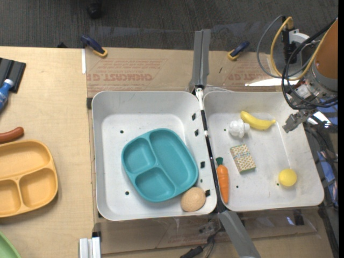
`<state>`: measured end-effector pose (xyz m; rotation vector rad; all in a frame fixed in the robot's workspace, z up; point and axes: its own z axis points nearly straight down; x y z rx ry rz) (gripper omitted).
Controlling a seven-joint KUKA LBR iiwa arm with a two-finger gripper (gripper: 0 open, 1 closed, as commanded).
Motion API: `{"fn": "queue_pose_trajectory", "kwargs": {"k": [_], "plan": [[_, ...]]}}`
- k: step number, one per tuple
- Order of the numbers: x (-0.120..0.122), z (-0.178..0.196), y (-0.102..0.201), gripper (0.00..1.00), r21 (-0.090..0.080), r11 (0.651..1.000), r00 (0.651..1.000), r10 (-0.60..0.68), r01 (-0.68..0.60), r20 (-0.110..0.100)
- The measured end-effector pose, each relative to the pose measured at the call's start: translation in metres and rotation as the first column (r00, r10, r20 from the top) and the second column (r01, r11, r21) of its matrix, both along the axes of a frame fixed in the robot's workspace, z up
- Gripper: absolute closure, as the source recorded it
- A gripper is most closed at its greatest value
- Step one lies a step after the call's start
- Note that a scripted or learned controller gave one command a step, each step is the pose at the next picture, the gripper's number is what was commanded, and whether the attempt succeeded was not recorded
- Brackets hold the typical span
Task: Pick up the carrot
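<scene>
A light wooden table [43,79] was seen beneath a sheet of brown cardboard [140,71], held by blue-and-orange clamps [94,45]. Dark grey carpet [161,9] was seen beyond.

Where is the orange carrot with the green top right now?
The orange carrot lies in the right white bin, along its left wall near the front corner, left of the patterned tan block and across the divider from the beige egg-shaped object.
</scene>
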<state>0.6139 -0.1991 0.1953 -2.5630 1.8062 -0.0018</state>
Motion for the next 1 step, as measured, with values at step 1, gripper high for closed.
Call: {"fn": "queue_pose_trajectory", "kwargs": {"k": [1], "plan": [[0.0024, 0.0358, 0.0333, 1.00, 0.000, 0.848, 0.848, 0.530, -0.530, -0.001]]}}
